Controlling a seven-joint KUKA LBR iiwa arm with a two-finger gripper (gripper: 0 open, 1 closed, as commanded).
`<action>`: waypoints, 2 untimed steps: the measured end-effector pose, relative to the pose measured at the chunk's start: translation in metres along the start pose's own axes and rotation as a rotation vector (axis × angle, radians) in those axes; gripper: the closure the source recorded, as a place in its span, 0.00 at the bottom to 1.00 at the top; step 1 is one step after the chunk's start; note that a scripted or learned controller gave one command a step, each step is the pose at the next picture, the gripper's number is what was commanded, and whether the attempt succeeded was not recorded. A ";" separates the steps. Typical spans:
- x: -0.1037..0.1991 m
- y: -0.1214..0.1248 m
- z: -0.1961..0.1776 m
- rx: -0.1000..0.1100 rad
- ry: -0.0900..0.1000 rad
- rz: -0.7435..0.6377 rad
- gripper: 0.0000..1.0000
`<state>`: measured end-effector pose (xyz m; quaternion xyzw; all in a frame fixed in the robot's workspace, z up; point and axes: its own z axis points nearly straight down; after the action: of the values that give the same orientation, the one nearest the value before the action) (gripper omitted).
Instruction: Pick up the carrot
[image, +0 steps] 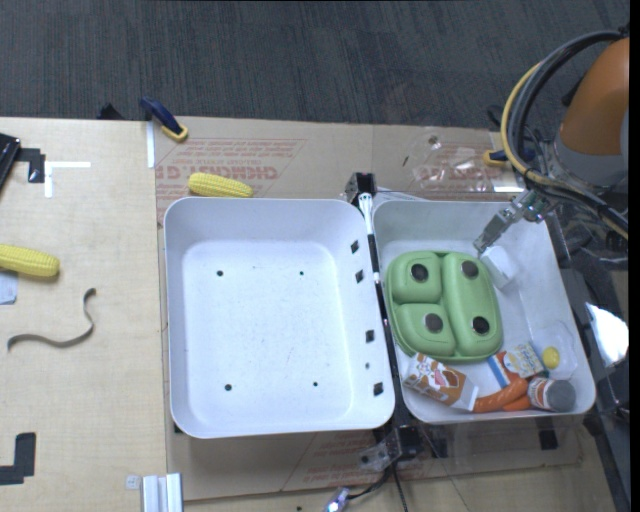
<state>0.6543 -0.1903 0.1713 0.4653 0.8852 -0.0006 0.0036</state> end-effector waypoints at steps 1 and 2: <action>0.090 -0.025 0.058 -0.015 -0.014 0.198 0.00; 0.066 0.036 0.063 0.009 -0.016 0.548 0.00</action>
<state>0.6470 -0.1158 0.1076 0.6874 0.7262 -0.0073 0.0084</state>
